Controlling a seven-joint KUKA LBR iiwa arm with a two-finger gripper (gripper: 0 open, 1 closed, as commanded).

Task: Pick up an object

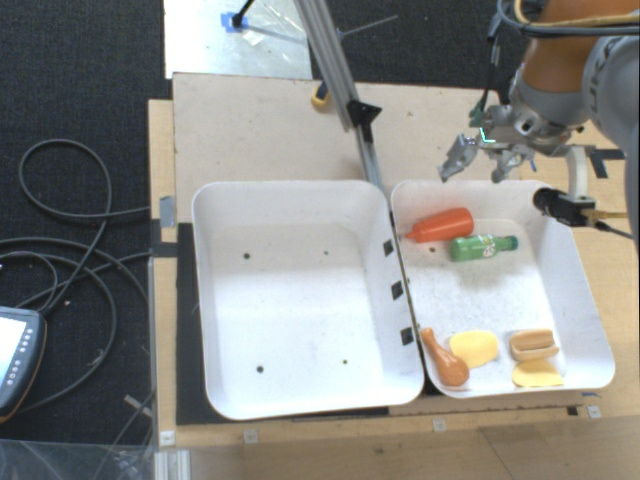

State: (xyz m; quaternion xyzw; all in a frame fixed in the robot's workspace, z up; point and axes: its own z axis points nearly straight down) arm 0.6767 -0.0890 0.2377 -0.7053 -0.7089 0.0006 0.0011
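Note:
My gripper hangs above the far edge of the right bin, its fingers spread open with nothing between them. Just below it in that bin lie an orange-red bottle and a green bottle, side by side near the far wall. At the bin's near end sit a toy drumstick, a yellow round piece, a hot dog bun and a yellow flat piece.
The left bin adjoins the right one along a divider with black clips. A metal pole slants across the bench behind the bins. Cables and a tablet lie on the floor at left.

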